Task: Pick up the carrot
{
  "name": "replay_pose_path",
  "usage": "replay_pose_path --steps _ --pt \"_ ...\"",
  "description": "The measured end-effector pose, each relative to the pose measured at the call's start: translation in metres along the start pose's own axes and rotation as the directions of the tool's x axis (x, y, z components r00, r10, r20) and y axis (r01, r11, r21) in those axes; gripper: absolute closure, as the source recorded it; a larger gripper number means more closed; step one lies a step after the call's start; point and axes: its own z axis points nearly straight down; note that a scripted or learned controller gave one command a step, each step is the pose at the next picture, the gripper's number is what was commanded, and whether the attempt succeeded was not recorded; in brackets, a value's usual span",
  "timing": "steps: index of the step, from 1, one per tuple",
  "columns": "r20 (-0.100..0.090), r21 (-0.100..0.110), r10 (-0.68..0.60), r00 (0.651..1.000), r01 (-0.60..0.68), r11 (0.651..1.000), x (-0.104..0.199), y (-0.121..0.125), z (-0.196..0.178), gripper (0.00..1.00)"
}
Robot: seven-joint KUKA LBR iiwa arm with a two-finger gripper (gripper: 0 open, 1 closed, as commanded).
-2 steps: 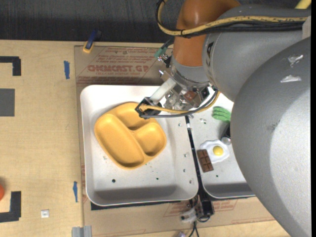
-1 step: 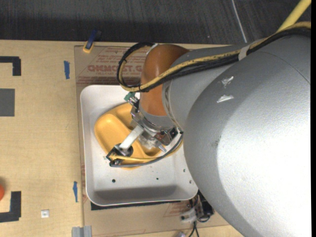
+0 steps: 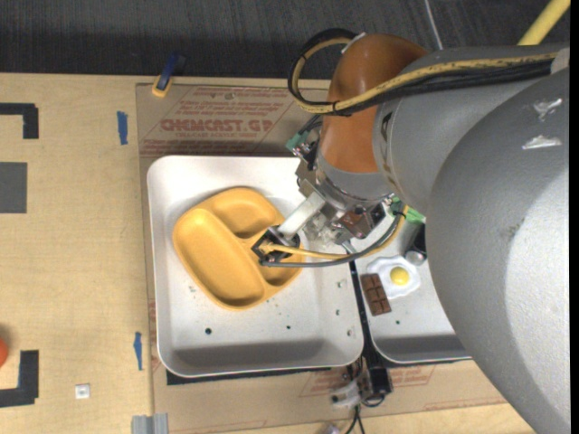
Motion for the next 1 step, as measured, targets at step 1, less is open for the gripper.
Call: replay_pose_path --steps 1 --pt "-0.001 -0.001 0.114 0.993 -0.114 0.993 0.0059 0.0090 -0.0251 1.00"
